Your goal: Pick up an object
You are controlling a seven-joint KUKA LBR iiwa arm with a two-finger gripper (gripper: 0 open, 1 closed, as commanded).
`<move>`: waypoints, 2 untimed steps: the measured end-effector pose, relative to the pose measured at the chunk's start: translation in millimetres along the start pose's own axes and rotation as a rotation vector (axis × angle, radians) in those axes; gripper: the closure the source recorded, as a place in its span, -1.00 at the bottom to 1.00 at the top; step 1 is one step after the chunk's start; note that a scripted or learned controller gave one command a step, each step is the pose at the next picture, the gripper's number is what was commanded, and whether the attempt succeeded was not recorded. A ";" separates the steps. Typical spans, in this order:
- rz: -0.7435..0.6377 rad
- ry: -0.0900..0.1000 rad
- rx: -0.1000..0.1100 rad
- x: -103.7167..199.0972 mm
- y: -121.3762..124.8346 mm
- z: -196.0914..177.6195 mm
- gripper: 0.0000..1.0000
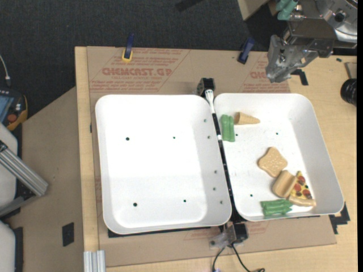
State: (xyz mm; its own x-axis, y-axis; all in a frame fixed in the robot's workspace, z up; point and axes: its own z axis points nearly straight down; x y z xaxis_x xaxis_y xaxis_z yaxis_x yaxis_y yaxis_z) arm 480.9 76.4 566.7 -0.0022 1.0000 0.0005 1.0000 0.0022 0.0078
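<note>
My end effector (279, 69) hangs above the far edge of the right bin (317, 123), its grip state impossible to tell, positioned to choose among toy foods clustered below, the bread slice (272, 161) nearest the middle.

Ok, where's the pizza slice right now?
The pizza slice lies in the right bin, at its near right corner, touching the bread roll, with a green piece just left.

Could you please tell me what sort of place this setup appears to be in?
Probably a robotics lab bench: two white bins clamped onto a cardboard sheet, toy food such as a pizza slice, and a robot gripper overhead.
</note>
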 end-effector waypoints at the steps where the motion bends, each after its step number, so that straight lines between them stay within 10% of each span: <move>1: -0.001 -0.001 0.011 83.4 -2.2 32.4 1.00; 2: 0.012 -0.005 0.022 -1.7 1.3 156.3 1.00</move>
State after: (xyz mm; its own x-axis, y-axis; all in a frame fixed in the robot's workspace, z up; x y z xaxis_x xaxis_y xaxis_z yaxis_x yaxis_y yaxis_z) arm 483.5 74.8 410.4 0.0093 0.9999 -0.0042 0.9999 -0.0093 -0.0138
